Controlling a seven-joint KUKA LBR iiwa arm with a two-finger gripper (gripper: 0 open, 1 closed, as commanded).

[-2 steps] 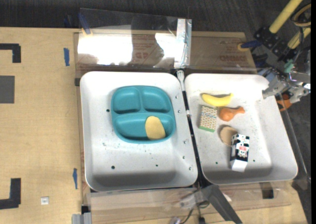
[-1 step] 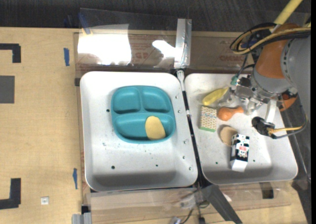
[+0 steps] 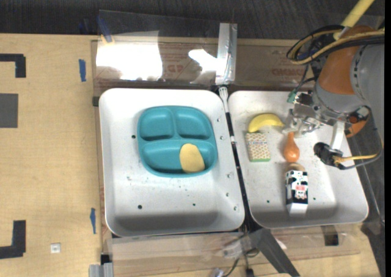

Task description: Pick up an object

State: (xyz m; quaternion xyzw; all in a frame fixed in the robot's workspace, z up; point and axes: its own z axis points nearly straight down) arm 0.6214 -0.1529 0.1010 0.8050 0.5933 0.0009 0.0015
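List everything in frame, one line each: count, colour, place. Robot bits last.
bins: 2, white, side by side on the bench
divided tray: 1, teal, in the left bin
oval object: 1, yellow, in the tray's near-right compartment
banana: 1, yellow, far part of the right bin
sponge: 1, pale with coloured speckles, just in front of the banana
carrot-like object: 1, orange, middle of the right bin
cow-print carton: 1, black and white, near part of the right bin
arm: 1, grey with orange band, right side
hand: 1, metallic, above the carrot-like object

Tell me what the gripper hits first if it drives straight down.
Likely the orange carrot-like piece just below the gripper, or bare floor of the right bin beside it; depth is unclear from above.
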